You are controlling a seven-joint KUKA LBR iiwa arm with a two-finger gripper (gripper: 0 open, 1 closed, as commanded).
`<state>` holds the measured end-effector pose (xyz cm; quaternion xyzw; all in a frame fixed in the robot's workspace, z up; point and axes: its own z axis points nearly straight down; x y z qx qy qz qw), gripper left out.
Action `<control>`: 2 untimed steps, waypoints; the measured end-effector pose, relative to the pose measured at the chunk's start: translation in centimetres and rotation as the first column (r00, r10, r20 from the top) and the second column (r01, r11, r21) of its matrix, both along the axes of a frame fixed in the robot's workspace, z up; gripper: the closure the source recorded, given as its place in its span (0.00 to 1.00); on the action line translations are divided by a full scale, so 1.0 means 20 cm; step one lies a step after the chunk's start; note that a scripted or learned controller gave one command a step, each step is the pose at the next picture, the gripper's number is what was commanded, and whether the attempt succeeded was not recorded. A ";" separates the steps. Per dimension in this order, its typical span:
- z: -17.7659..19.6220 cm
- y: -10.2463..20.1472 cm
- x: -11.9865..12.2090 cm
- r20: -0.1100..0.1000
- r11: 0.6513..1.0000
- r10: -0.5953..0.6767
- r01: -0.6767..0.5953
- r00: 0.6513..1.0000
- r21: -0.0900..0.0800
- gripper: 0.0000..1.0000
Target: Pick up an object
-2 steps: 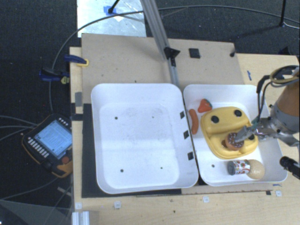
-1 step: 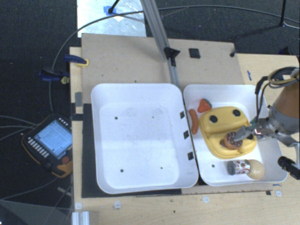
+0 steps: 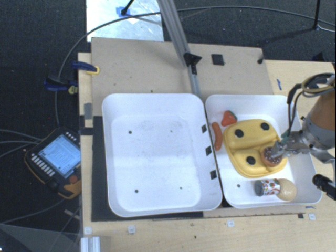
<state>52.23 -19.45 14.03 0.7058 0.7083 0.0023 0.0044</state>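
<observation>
Progress: nothing lifted yet; every object lying in the right bin, so the pick itself is judged still to do.
Gripper: low over the near right corner of the yellow block, at a small brownish-red round piece resting there.
Jaws: impossible to tell whether open or closed; too small and blurred at the tip.
Likely target: the round piece or the yellow block under it, touching each other; cannot say which.
Other contents: orange sausage-shaped piece just left of the block, red-orange bit at its far left, small patterned can touching a beige egg-like object near the front wall.
Left bin: white, well apart from the action.
Obstacles: tight crowding around the block; right bin wall near the wrist.
Outside: teach pendant far left on the floor.
</observation>
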 end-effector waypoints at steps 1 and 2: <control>0.30 -0.01 -0.03 -0.003 1.000 0.000 0.000 1.000 0.000 1.00; 0.32 -0.01 -0.03 -0.007 1.000 0.001 -0.001 1.000 0.002 1.00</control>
